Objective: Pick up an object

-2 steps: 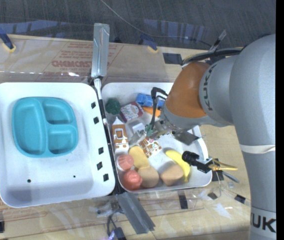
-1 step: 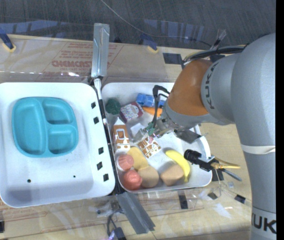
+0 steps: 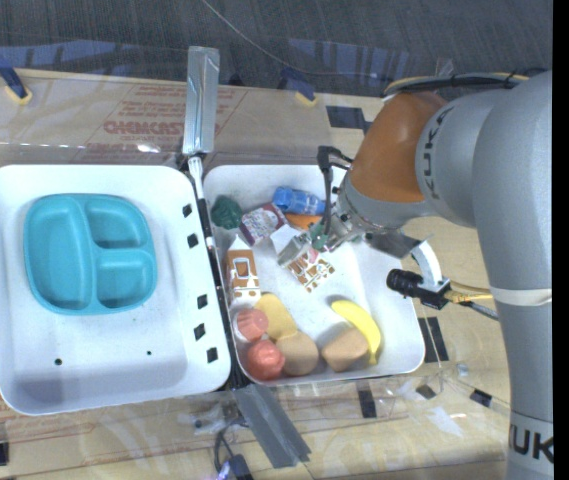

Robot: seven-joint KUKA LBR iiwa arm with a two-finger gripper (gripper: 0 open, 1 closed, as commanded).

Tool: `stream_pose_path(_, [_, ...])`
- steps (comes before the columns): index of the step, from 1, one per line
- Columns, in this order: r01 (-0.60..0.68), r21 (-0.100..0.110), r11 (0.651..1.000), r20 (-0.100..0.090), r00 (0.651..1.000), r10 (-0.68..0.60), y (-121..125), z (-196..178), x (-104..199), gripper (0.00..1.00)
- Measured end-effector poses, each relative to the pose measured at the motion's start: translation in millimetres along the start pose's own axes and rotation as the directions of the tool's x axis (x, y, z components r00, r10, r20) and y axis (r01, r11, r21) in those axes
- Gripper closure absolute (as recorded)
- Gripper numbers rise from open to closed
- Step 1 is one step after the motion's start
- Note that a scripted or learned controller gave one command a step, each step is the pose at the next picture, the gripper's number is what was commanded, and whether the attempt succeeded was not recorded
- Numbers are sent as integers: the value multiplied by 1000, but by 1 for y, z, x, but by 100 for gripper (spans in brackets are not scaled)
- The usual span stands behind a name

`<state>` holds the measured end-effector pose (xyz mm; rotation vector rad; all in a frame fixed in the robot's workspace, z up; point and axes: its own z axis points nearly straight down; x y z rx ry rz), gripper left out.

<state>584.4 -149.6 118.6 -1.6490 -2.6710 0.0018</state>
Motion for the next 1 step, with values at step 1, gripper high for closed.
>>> stream_pose_path(1, [-124,-3,992,1,992,124,-39,-89,57,100])
